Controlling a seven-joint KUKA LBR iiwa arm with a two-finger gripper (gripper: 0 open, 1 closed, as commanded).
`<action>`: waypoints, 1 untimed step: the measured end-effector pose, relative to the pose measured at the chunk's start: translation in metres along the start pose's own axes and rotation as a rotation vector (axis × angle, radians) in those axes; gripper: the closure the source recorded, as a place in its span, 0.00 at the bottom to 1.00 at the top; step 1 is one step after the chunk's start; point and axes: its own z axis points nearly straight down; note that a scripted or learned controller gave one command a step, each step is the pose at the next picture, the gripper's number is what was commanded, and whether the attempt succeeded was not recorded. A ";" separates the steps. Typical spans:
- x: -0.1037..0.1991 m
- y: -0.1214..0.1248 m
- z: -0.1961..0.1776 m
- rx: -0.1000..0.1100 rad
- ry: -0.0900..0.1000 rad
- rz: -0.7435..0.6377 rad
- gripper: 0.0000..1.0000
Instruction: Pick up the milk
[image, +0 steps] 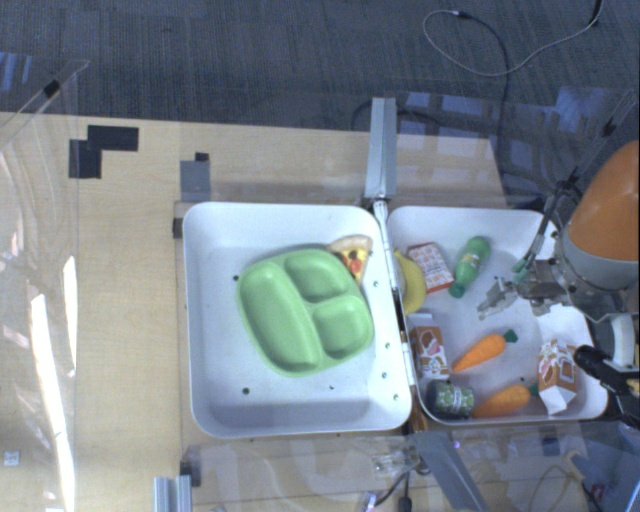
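The milk looks like the small white and brown carton (557, 372) lying near the right wall of the right bin (500, 222). My gripper (507, 296) hangs over the middle of that bin, up and to the left of the carton and apart from it. It is just right of the green bottle (470, 265) and above the carrot (482, 352). Nothing shows held in it. The grey arm with its orange band (608, 210) comes in from the right.
The right bin also holds a banana (410, 283), a red and white box (431, 266), a brown and white carton (428, 350), a dark can (452, 399) and a second orange piece (503, 401). The left bin (215, 330) holds a green divided plate (300, 315) and a pizza slice (352, 252).
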 end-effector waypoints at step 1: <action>-0.058 -0.028 0.001 -0.001 -0.001 -0.101 0.00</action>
